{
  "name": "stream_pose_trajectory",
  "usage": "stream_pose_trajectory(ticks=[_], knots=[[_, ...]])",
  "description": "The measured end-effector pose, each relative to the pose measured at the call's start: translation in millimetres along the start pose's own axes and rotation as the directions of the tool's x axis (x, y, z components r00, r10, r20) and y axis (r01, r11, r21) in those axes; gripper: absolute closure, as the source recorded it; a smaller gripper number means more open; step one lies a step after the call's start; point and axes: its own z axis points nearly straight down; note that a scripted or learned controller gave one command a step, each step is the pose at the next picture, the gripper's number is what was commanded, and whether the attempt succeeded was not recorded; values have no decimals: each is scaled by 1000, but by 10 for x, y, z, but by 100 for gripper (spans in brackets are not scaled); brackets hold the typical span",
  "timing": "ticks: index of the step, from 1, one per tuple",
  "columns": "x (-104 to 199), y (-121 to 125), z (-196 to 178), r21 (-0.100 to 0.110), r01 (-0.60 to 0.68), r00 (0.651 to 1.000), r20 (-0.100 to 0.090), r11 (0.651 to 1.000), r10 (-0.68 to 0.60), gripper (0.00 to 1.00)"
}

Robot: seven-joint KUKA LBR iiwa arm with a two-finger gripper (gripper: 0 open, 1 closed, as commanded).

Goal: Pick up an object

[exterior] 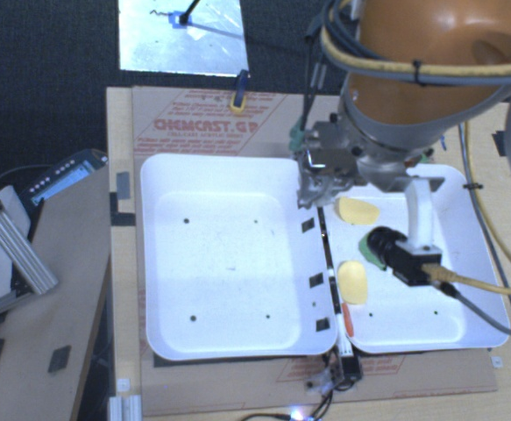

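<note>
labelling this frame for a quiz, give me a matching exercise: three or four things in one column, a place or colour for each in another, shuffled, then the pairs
Things:
1. upper yellow piece
2. lower yellow piece
3. small orange-red piece
4. yellow-and-blue clip

Places:
A. on the cardboard, beyond the bins
B. right bin, beside the gripper
C. right bin, nearest its front edge, by the divider
D. right bin, left of the black attachment

Pairs: 1-B, 2-D, 3-C, 4-A
</note>
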Motion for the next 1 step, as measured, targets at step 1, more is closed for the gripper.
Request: stream_pose_trajectory(ticks=[1], knots=[[371, 320, -364, -15, -1, 1000, -4, 1000, 1, 100]])
